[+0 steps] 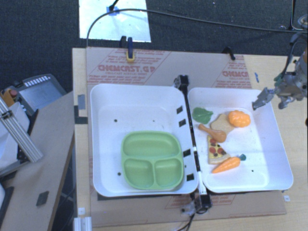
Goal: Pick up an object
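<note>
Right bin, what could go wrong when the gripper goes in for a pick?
1. The bread, drumstick, pizza and orange touch or overlap, so a grasp may catch two or nudge neighbours.
2. The gripper sits over the right bin's far rim and may clip it descending.

A pale wooden bench (79,143) fills mid-frame. Directly on it lies a clear printed plastic sheet (159,67), bearing two shallow white bins (139,97) side by side.
</note>
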You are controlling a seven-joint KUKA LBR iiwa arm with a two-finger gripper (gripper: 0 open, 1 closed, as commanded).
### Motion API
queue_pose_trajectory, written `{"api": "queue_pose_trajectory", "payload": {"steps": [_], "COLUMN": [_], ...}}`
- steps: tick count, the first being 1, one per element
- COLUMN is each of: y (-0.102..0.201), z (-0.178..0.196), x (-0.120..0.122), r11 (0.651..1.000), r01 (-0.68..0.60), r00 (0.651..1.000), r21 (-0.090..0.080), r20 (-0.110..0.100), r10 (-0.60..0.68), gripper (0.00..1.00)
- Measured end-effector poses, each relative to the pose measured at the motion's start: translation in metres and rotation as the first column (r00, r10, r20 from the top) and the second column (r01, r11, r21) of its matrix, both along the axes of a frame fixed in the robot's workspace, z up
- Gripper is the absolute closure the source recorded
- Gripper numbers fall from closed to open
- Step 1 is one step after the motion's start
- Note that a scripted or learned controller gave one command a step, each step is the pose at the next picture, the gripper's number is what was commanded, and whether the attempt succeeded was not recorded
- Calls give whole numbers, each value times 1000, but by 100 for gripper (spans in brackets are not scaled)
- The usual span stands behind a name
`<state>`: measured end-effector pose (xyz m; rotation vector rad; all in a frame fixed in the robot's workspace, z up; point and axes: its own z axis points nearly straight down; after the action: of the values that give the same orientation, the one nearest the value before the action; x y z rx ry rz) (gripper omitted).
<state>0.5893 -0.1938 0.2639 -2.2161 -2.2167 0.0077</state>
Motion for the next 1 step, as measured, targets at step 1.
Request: {"api": "queue_pose_trajectory", "payload": {"steps": [1], "y": [1], "z": [6], "x": [2], "r11": [1000], "r01": [-3], "r00": [1000], "r21": [-2], "r20": [10], "r10": [3], "gripper": [0]}}
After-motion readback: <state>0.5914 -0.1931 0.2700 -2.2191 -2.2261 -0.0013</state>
